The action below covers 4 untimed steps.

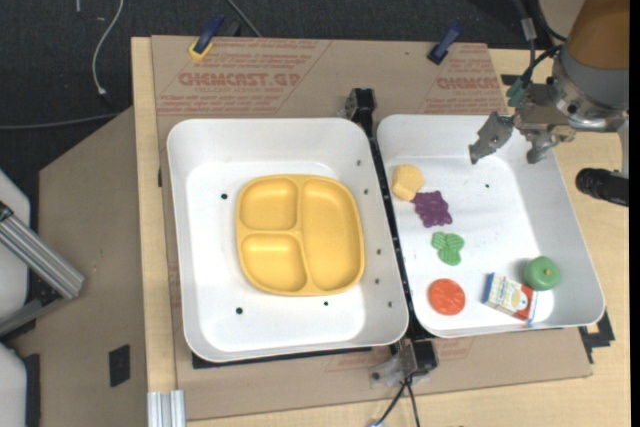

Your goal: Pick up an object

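Above the right bin's [560, 215] far end the end effector [512, 143] hangs spread wide, grasping nothing. Nearer than it lie a yellow piece [406, 182] and purple grapes [433, 208]; the small carton [509, 296] lies lengthwise across the bin's near edge, beside a green apple [542, 272].

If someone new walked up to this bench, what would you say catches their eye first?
Most likely the yellow divided plate, sitting alone in the middle of the left bin. Next, the cluster of small colourful toys in the right bin: a yellow piece, a purple one, a green leaf shape, an orange disc, a small carton and a green round piece. The gripper hangs above that bin's far end, its jaws spread with nothing between them.
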### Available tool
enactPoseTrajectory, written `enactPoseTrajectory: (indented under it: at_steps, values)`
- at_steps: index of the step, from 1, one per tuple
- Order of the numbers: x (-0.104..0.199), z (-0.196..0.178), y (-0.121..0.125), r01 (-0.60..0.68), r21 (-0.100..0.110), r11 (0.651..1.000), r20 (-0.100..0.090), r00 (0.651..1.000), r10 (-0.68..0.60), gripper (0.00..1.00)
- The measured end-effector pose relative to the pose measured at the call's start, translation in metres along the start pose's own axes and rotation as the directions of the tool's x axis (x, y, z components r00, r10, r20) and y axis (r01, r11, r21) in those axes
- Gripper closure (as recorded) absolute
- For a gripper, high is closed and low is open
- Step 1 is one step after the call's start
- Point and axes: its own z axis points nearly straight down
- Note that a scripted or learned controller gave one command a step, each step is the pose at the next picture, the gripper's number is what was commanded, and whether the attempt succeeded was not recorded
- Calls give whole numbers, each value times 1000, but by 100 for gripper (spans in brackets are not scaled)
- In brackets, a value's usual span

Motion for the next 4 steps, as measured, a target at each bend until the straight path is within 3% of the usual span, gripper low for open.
enactPoseTrajectory:
  at_steps: [1,4]
  values:
    - [0,-7,2,3,-13,1000,2,1000,-3,0]
    - [3,159,1,3,-7,1000,1,1000,-2,0]
